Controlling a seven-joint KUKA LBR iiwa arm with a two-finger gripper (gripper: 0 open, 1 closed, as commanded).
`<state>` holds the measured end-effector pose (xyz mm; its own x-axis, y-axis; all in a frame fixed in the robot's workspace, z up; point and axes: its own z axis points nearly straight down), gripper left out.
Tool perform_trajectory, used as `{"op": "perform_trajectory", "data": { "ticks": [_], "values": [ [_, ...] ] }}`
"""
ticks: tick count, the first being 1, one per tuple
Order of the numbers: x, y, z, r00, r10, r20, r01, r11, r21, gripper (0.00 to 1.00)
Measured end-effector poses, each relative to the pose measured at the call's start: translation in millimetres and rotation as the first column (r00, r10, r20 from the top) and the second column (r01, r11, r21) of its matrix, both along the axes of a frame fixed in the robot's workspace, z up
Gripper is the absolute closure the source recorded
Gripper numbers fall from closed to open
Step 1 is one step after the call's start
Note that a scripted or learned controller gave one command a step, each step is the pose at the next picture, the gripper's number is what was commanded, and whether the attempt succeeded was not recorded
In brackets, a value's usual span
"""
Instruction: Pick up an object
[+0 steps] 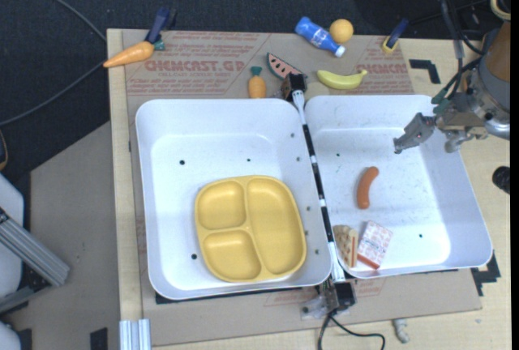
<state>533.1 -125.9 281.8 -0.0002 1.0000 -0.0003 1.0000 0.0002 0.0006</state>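
In the right bin (454, 202) lie a red-orange sausage (367, 187), a tan wedge-shaped toy (346, 245) and a small red-and-white box (374, 245), the last two at the bin's near left corner. My gripper (426, 143) hangs over the bin's far right part, up and to the right of the sausage. It is open, its fingers spread wide with nothing between them.
The left bin (162, 146) holds a yellow divided plate (249, 227). Behind the bins on the bench lie a carrot (130, 55), a watermelon slice (280, 65), a blue bottle (319, 36), an orange ball (341, 30) and a banana (340, 79).
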Motion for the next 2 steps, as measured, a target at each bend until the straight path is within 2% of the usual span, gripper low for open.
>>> {"op": "perform_trajectory", "data": {
  "ticks": [1,2],
  "values": [
    [22.2,13.1,-116.2,1.000,-0.001,-0.002,0.001,1.000,0.001,0.00],
    [41.8,18.7,-197.5,1.000,0.000,-0.001,0.000,1.000,0.001,0.00]
  ]
}}
